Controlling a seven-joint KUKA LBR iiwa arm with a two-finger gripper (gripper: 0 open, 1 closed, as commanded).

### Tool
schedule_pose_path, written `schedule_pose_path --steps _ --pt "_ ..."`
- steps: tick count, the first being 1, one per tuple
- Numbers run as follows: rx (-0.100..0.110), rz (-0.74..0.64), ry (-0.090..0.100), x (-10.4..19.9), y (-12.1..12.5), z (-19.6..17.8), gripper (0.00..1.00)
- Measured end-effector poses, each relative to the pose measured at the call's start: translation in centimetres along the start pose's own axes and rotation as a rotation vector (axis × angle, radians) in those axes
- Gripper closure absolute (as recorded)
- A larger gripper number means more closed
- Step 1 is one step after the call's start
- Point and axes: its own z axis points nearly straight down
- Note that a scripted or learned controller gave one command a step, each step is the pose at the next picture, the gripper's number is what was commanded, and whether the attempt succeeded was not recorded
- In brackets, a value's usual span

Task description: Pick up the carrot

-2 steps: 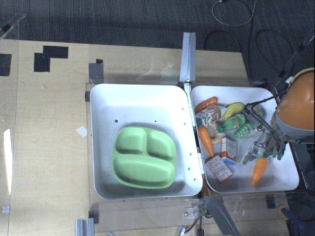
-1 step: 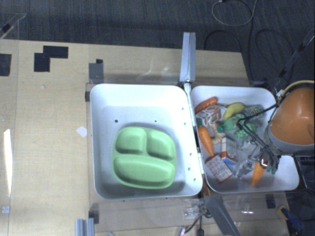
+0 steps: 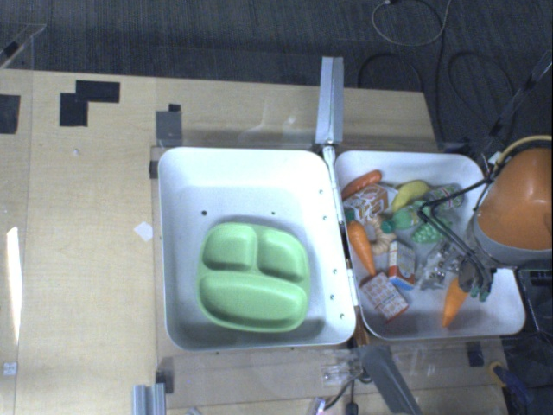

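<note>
Carrot (image 3: 360, 247) lies among toy foods in right bin (image 3: 510, 318); green tray (image 3: 255, 275) in left bin (image 3: 177, 232).

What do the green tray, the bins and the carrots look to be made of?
Green tray: probably moulded plastic, matte, with soft rounded compartments. Left bin and right bin: white, smooth, slightly glossy, likely plastic or painted metal; hard to say. Carrot by the divider and carrot near the gripper: uniform orange, likely toy plastic.
</note>
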Motion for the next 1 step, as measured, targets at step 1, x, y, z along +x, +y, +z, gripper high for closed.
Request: schedule_pose_path --steps 1 --pt "0.0 0.0 0.0 0.0 0.0 0.0 0.0"
